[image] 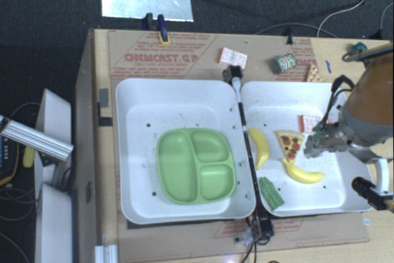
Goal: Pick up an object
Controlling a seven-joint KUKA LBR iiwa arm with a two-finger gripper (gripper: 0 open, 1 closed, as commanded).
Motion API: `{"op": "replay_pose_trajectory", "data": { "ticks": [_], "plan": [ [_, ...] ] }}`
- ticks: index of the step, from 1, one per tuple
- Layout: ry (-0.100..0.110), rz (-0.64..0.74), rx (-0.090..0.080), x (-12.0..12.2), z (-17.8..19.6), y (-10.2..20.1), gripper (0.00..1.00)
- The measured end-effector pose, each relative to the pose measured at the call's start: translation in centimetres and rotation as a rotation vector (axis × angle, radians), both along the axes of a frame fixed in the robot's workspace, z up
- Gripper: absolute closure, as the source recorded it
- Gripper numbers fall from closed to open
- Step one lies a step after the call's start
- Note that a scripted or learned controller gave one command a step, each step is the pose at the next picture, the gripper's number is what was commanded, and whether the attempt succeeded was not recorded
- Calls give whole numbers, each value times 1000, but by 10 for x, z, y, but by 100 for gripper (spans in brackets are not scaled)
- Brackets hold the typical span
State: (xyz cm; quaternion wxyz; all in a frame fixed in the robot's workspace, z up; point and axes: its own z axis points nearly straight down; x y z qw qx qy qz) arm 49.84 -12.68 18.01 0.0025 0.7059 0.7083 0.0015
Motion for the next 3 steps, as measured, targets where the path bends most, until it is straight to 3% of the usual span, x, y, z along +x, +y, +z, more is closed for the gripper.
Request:
{"op": "replay_pose_trajectory", "data": {
  "ticks": [1,2,3],
  "plan": [
    [3,-1,1,-1,-1,0,0],
    [3,-3,1,-11,-96,-7,0],
    [1,-2,2,-10,-85,-6,100]
  ]
}}
